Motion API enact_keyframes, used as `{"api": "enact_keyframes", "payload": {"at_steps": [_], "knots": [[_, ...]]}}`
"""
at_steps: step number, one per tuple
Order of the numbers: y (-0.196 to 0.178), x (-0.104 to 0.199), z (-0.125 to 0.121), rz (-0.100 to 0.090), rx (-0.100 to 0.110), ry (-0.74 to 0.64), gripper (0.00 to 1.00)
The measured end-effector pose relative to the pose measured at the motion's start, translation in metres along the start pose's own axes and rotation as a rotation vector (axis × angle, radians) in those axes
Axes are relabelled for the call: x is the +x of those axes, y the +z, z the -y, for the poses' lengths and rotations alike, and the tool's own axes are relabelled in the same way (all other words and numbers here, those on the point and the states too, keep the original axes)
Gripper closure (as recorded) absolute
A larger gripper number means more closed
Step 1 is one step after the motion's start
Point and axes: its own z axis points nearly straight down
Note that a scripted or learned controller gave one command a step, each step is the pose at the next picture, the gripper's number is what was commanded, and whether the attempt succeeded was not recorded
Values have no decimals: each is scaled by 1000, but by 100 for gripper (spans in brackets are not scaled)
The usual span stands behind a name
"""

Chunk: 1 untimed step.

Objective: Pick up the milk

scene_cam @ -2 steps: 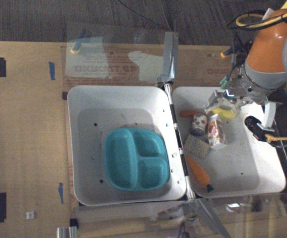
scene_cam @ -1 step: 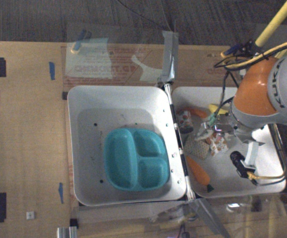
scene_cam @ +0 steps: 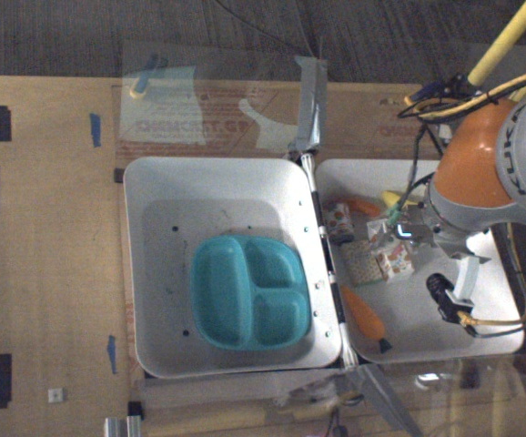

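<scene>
I am reaching in over the right bin [scene_cam: 500,330] from the right, my grey arm with its orange band [scene_cam: 468,167] hanging above the bin's upper right part; my hand [scene_cam: 407,233] is hovering low over the cluster of things in the bin's upper left, and I cannot tell how it is standing, since the wrist is covering most of it. The milk [scene_cam: 395,260], a small carton with a red and white print, is lying just below my hand and a little to its left, tilted on the bin floor; whether I am touching it I cannot tell. Just left of the milk a patterned flat packet [scene_cam: 361,264] is lying, touching or nearly touching it; further left of my hand, near the bin's wall, a small box [scene_cam: 338,221] with a red and white face is sitting; an orange carrot-like piece [scene_cam: 365,207] is lying up and left of my hand, and a bit of yellow [scene_cam: 390,197] is peeking out just above it. Well below my hand and to its left, a second carrot [scene_cam: 363,315] is lying slantwise along the bin's left edge. A black cable part [scene_cam: 442,297] is hanging below my wrist. Far left of my hand, in the left bin [scene_cam: 154,198], a teal divided plate [scene_cam: 247,291] is resting; both bins are sitting on the brown surface [scene_cam: 45,271].
</scene>
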Motion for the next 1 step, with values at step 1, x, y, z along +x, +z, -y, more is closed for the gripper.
{"api": "enact_keyframes", "payload": {"at_steps": [1], "knots": [[-71,41,30,-3,24,-108,100]]}}
